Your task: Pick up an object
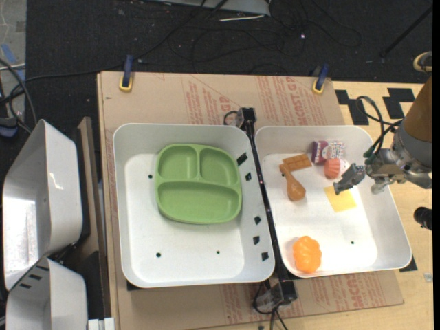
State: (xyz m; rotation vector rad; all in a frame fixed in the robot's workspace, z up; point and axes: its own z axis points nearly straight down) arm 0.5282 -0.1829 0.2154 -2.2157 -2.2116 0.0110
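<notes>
The gripper (352, 177) hangs over the right white bin (375, 243), near its right edge, close beside a flat yellow square (342, 201). I can't see if it is pinching or spread wide.

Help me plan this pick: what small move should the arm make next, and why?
Probably lower the gripper onto the yellow slice: it hangs at the slice's far edge, with the pink toy close beside it.
</notes>
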